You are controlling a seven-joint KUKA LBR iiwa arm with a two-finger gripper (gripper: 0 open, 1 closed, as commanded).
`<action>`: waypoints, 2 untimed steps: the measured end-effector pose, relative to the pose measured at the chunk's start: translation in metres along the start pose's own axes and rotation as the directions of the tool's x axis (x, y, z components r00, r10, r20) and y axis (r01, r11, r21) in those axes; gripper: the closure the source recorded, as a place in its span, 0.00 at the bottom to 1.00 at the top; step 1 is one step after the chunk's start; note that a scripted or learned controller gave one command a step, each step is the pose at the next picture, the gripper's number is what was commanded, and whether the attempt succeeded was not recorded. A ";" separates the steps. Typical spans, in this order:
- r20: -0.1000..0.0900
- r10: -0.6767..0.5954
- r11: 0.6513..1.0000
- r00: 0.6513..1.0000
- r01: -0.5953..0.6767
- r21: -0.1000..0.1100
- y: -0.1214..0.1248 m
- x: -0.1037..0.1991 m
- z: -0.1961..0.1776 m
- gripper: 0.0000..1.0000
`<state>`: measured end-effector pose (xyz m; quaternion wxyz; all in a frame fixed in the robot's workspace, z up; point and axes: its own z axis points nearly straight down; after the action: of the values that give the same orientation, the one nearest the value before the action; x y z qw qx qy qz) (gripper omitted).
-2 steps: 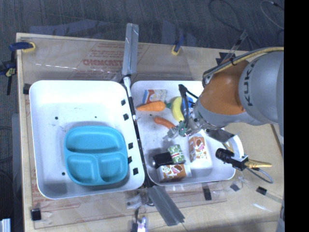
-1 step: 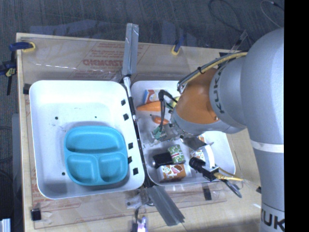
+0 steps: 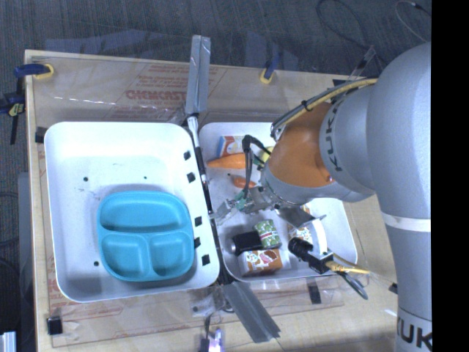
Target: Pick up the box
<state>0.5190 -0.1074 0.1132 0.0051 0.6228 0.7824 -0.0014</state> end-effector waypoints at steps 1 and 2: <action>-0.009 0.192 0.981 0.981 -0.192 0.007 0.066 -0.054 0.021 0.00; -0.010 0.385 0.922 0.923 -0.385 0.032 0.107 -0.097 0.026 0.00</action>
<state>0.6453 -0.1784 0.0887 -0.0100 0.7644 0.6446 -0.0069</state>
